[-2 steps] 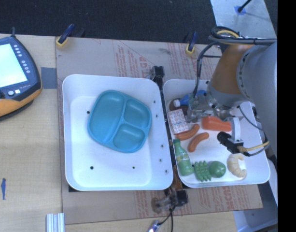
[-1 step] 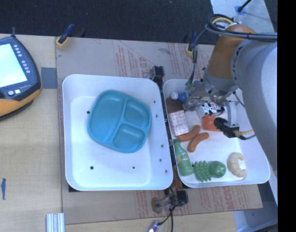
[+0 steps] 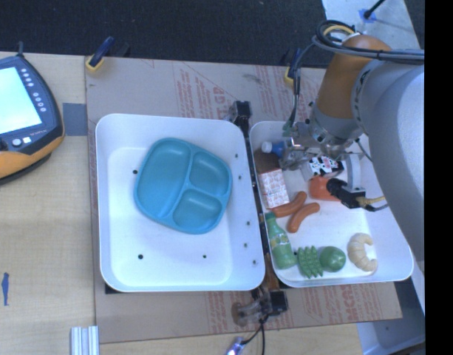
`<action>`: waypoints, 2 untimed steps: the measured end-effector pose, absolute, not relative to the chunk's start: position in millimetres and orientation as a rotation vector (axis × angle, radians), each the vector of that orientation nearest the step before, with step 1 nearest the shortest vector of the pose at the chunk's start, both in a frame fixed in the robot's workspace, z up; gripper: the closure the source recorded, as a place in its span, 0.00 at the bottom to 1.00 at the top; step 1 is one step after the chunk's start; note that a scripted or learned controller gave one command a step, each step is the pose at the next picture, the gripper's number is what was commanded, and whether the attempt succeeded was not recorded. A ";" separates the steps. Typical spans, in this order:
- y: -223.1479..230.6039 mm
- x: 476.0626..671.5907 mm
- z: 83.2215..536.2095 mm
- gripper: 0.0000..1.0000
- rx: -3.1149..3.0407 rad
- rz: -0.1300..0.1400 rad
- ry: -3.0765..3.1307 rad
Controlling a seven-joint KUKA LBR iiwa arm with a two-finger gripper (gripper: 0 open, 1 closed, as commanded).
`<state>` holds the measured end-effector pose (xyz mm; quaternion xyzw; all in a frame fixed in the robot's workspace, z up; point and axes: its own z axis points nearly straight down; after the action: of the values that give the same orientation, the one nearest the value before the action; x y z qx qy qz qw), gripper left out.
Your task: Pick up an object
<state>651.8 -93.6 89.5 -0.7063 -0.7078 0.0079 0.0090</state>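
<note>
Robot lab: bench (image 3: 41, 220), clamped cardboard (image 3: 211, 80), teach pendant (image 3: 15, 120), white bins (image 3: 111, 198).

So there's two white bins: left bin (image 3: 108, 198) has one blue divided plate (image 3: 183, 186). Right bin (image 3: 392, 261) has two sausages (image 3: 296, 208), one green bottle (image 3: 279, 244), one croissant (image 3: 362, 251), one red-patterned packet (image 3: 273, 188).

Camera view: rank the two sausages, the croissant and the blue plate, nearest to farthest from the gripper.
From the gripper:
1. Sausages, just below it in the right bin.
2. Croissant, that bin's lower right corner.
3. Blue plate, over in the left bin.
</note>
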 end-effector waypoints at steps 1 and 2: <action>-95.1 651.8 89.0 0.00 -2.204 0.022 -2.211; -93.8 651.5 89.1 0.00 -2.206 0.025 -2.211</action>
<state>651.5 -93.8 89.1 -0.7063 -0.7078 0.0079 0.0091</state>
